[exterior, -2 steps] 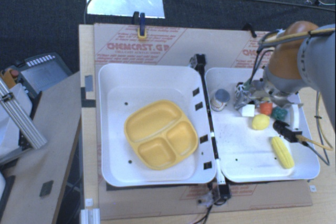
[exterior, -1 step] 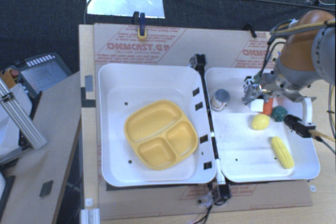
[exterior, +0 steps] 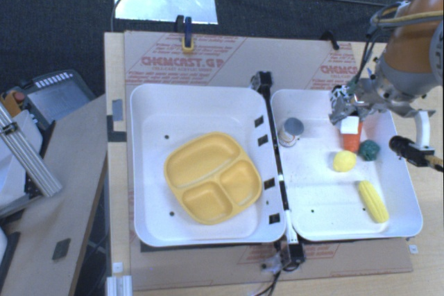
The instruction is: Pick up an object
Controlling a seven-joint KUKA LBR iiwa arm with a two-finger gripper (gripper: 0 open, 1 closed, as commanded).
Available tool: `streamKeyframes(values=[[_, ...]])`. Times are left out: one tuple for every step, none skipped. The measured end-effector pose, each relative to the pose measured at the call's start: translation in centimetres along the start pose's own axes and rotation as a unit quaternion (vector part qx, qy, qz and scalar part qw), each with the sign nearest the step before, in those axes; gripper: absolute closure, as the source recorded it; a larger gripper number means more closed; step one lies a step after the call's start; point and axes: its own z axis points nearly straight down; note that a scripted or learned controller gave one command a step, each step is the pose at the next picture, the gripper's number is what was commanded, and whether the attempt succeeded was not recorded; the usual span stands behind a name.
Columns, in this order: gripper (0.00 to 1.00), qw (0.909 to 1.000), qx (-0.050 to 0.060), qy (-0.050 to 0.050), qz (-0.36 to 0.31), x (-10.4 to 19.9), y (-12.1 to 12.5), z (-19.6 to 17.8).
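Gripper (exterior: 342,109) hovers at the right bin's (exterior: 312,177) twelve o'clock edge, its grasp impossible to tell. Just beneath, toward six o'clock, stands an orange-and-white block (exterior: 351,133); nothing looks lifted, so picking up remains.

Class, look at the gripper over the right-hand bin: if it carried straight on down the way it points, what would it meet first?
Most likely the orange and white block, which sits right below the gripper in the right bin. Depth is hard to judge from this slanted view, so it might just miss.
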Motion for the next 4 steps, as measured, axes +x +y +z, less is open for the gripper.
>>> streamKeyframes(values=[[1.0,1.0,0.0,0.0,-0.001,0.7,0.4,-4.7],[1.0,1.0,0.002,0.002,-0.003,6.6,0.8,-3.3],[1.0,1.0,0.002,0.001,-0.002,11.1,2.2,-3.2],[1.0,1.0,0.002,0.002,-0.003,17.2,2.1,-3.3]])
